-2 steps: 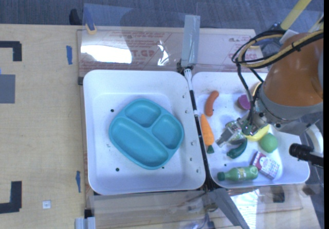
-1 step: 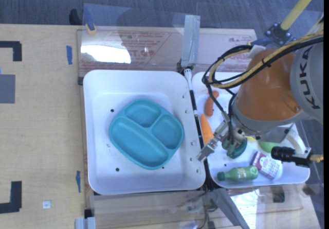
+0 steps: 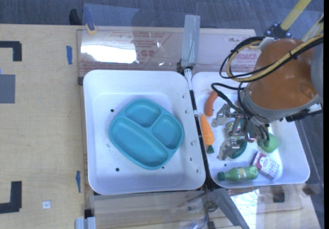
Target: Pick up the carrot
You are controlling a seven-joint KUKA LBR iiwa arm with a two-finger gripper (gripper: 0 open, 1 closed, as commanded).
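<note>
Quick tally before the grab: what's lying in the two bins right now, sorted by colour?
Orange: 2, the long orange carrot and a curved orange-red piece
Green: 2, a green plastic bottle and a round green item
Teal: 1, the teal divided plastic plate
Purple and white: 1, a small packet
Total: 6; more may lie hidden under the gripper.

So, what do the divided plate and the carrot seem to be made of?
The divided plate: likely moulded plastic, matte turquoise, with an even colour and soft rounded ridges between compartments. The carrot: probably a plastic toy, with smooth uniform orange and a small green tip; real is less likely, but the view is too coarse to be sure.
</note>
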